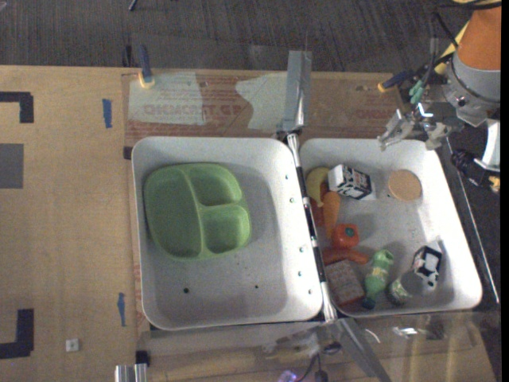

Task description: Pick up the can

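Note:
A small greyish can (400, 290) lies near the front of the right bin (465, 249), between a green bottle (377, 273) and a black-and-white cow-patterned carton (429, 265). My gripper (412, 134) hangs over the right bin's far edge, well behind the can and apart from it. Its fingers are spread open with nothing between them. The grey arm with its orange band (485, 38) comes in from the upper right.
The right bin also holds a tan round disc (405, 185), a second cow-patterned box (350, 181), a banana (316, 183), a carrot (330, 211), a red-orange toy (345, 237) and a brown block (345, 281). In the left bin (159, 309) lies a green divided plate (197, 210).

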Controlling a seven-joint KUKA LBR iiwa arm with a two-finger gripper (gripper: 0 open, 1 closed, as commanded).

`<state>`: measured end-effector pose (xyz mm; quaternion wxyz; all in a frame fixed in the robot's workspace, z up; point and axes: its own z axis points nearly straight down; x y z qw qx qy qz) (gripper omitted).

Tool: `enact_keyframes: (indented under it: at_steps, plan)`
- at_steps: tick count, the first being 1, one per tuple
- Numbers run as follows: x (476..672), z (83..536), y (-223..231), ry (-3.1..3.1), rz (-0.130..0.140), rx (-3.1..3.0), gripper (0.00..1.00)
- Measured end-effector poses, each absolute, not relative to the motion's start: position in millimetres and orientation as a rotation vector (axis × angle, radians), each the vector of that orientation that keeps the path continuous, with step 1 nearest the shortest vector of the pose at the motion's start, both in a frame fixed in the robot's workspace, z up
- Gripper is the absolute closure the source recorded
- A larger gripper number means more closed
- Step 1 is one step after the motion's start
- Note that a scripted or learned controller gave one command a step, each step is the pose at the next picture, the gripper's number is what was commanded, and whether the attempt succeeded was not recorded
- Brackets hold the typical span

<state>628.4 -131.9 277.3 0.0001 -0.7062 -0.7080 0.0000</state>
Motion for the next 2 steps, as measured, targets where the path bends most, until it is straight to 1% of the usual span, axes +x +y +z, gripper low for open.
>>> enact_keyframes:
  at_steps: [1, 2]
  plan:
    - [645.4, 184, 37, -2.308, 0.001, -2.129, 0.0]
    - [623.6, 161, 94, -2.269, -0.002, -2.176, 0.0]
